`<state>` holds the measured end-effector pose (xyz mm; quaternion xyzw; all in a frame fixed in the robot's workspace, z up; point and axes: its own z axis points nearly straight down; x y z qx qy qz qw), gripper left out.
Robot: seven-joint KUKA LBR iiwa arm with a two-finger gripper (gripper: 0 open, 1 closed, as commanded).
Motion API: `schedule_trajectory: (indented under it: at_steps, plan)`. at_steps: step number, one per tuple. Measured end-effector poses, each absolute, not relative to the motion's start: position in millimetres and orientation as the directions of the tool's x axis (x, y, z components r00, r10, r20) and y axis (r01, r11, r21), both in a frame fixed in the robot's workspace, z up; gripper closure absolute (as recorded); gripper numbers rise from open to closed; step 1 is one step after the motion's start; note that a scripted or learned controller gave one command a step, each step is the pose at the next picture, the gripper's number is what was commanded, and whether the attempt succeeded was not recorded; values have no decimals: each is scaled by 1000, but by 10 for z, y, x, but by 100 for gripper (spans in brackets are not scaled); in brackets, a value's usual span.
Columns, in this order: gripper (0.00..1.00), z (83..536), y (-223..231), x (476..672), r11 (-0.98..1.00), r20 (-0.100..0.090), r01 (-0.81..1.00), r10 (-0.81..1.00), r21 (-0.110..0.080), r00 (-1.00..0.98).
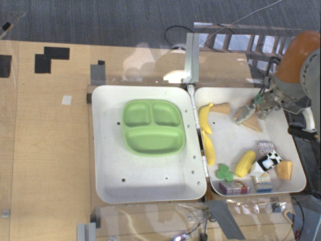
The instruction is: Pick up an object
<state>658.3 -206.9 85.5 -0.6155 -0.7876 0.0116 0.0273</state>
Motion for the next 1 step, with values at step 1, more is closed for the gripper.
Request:
schedule_trajectory:
  at_steps: [1]
  plan:
    - [100, 955, -2058, 6592, 249, 26, 967, 968, -51, -248]
